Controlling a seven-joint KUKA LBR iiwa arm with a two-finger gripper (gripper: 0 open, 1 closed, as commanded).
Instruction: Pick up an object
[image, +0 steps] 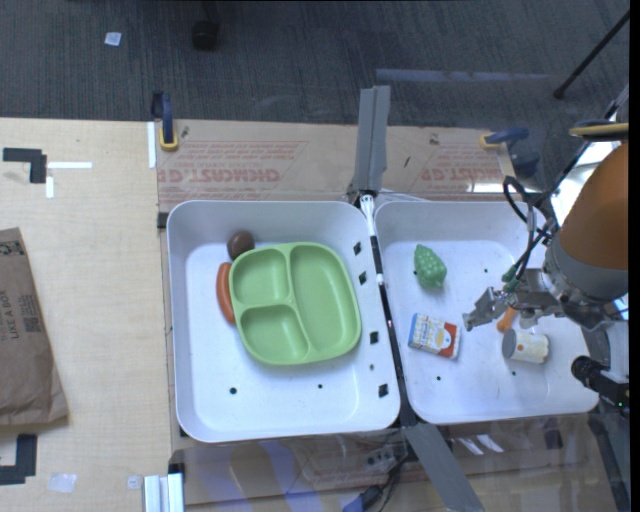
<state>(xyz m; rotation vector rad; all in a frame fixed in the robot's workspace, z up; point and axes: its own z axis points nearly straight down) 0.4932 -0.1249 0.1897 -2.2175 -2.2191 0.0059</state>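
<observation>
Your end effector (497, 308) sits low over the right bin (470, 400), metal fingers pointing toward the divider; whether they're spread or pressed together you can't tell, too small and cluttered with cables. Nothing visibly pinched between them.

Closest to it: a small white cup (528, 347), lying just beside and below the fingers, smooth, cylindrical, on its side. A bit of orange (508, 320) shows right at the fingers, partly hidden, can't identify it. Further from the arm, past the fingertips, a small carton (434, 335), boxy, white with red and blue print, lying flat. Above that and well apart, a green bumpy object (430, 266), rounded-cone shape, textured surface.

Across the divider, the left bin (200, 400), far from the end effector, holds a green 3-compartment tray (296, 302), matte plastic, rounded corners, slightly tilted. An orange-red long item (225, 291) lies half tucked under the tray's far edge, and a brown round thing (240, 243) touches the tray's upper corner, partly hidden.

Both bins are glossy white plastic, shallow. Bench (90, 300) is light wood; a brown paper bag (25, 330) lies at its far end, cut off by the frame. The arm (600, 230) is cut off too.
</observation>
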